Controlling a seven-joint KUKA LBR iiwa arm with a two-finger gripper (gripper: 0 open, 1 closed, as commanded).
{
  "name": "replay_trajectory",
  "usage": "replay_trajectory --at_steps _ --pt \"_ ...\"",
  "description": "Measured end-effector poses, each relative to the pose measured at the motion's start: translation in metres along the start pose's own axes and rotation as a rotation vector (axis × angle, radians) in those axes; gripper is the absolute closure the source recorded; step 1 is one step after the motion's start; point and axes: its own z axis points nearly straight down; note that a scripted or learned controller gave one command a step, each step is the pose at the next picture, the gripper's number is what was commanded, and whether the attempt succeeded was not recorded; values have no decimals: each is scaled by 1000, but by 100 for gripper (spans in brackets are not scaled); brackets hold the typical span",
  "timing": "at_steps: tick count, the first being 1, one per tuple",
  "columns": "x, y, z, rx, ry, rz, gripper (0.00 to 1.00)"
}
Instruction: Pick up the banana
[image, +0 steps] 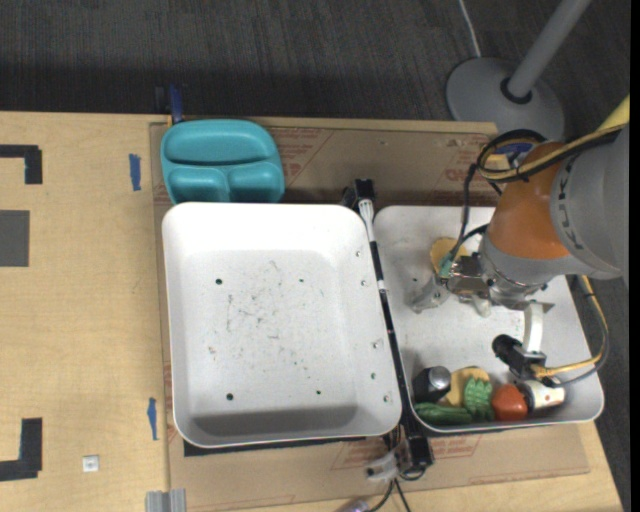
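In the right bin (400, 250), toward its far edge, the banana (441, 252) shows as a yellow sliver, mostly hidden under the arm (560, 225). Wrist sits directly over it. Pincer (432, 293) points toward the bin's left wall, just nearer the camera than the banana. Can't tell whether it's spread or pressed together; the view is too cluttered there. Nothing visibly held.

Rest of the clutter is along the right bin's near edge: dark round object (433, 380), green and yellow pieces (468, 392), red piece (509, 401), white piece (548, 396). Well apart from the banana, so no collision worry there. Left bin (270, 320) has nothing in play. Teal tray (222, 160) sits beyond it on the tabletop (70, 300).

My read on doing the grasp well:
- pincer looks offset from the fruit; recentre over the yellow before descending
- align across the banana's short axis, not along its length
- banana is close to the far wall, so watch clearance on that side
- close fully, then lift straight up and check the fruit comes with it
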Motion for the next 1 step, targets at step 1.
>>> replay_trajectory --at_steps 1 --pt "-7 -74 0 -1 0 -208 0"
